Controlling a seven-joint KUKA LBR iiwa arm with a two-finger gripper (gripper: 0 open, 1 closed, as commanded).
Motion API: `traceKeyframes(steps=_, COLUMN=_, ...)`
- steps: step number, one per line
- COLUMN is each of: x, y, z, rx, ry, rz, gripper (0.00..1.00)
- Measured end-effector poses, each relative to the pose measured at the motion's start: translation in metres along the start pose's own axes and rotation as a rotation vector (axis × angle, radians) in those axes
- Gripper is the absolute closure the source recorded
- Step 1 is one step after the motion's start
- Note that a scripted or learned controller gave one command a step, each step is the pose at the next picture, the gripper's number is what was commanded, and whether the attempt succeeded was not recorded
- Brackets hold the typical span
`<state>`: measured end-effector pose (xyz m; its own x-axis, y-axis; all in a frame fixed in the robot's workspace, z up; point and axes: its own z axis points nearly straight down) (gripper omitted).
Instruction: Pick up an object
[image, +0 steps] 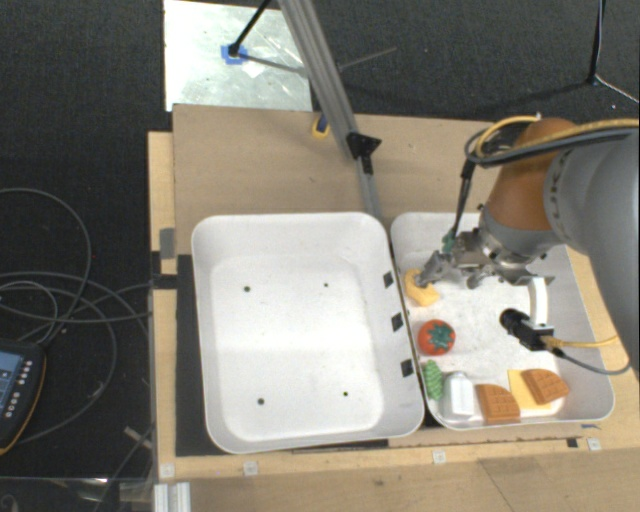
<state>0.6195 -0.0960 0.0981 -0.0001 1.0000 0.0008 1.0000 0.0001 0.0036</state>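
Arm over right bin, gripper (437, 270) low near the bin's left wall.

Yellow banana-like piece (420, 291) lies just below the gripper tips against the left wall of the right bin (585, 330), long axis slanting up-left to down-right; cannot tell finger spread or whether they touch it. Red tomato (436, 337) sits near, below. Crackers (497, 402) and a can (459, 393) crowd the front edge. Left bin (210, 300) offers open floor.

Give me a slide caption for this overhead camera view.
Pincer low in the right bin, beside a yellow piece.
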Motion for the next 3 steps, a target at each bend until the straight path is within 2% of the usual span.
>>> traceKeyframes(steps=1, x=-0.001, y=0.003, z=-0.015, rx=-0.011, ry=-0.002, rz=0.0, gripper=1.0)
traceKeyframes(steps=3, x=-0.004, y=0.004, z=-0.134, rx=-0.004, ry=-0.002, rz=-0.005, gripper=1.0)
